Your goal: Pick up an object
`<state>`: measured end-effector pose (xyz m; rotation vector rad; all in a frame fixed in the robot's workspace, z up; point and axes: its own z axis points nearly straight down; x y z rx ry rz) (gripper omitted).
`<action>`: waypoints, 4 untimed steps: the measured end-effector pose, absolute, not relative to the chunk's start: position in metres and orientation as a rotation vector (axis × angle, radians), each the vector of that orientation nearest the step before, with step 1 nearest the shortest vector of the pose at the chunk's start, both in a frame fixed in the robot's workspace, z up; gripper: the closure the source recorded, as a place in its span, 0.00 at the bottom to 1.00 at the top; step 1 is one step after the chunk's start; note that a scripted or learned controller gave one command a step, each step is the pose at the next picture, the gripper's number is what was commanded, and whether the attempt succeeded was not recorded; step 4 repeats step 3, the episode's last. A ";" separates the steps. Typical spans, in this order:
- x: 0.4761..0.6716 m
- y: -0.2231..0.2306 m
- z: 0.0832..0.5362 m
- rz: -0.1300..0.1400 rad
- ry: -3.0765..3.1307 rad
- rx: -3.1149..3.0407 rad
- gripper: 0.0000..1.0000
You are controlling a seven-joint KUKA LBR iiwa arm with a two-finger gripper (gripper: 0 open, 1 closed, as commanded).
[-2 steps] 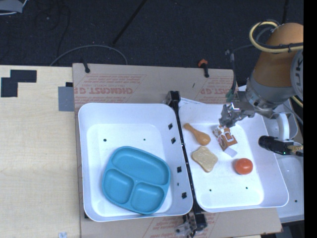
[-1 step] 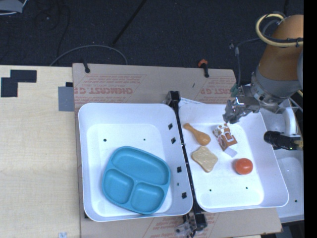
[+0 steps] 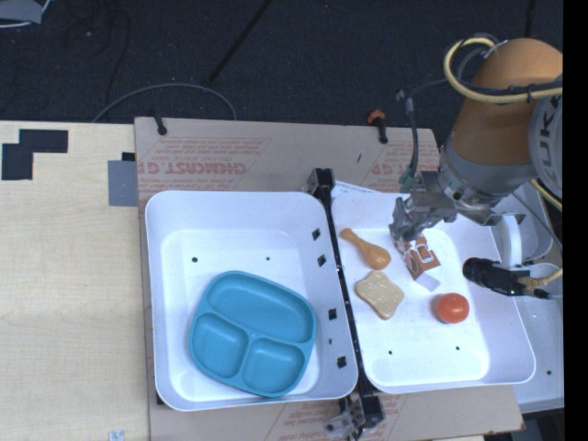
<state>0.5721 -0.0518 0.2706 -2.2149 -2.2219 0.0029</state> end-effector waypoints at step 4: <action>0.517 0.093 0.223 0.008 -2.222 -2.212 1.00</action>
